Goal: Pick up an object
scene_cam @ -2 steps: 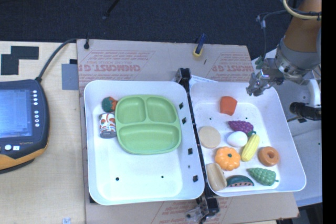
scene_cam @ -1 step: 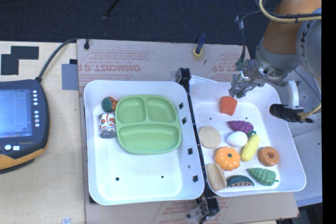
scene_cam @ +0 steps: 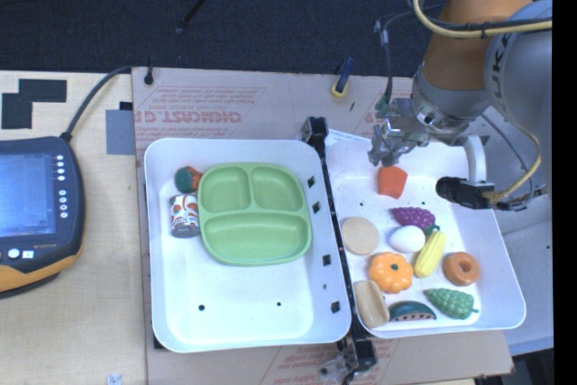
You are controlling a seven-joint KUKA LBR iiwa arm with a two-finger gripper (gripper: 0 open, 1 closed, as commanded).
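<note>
The grey arm enters from three o'clock, its orange band bulging high at about one o'clock of the view. A yellow cable loops over the band. Below it the wrist turns downward, and the gripper points toward six o'clock, slightly toward seven. Its fingers are too small and dark to read.

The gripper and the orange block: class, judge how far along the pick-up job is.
Done: the gripper has reached into the right bin, directly above the orange block. In hand: whether the block is between the fingers cannot be told. Left: lifting an object clear; the pumpkin, corn and donut lie in the bin.
</note>
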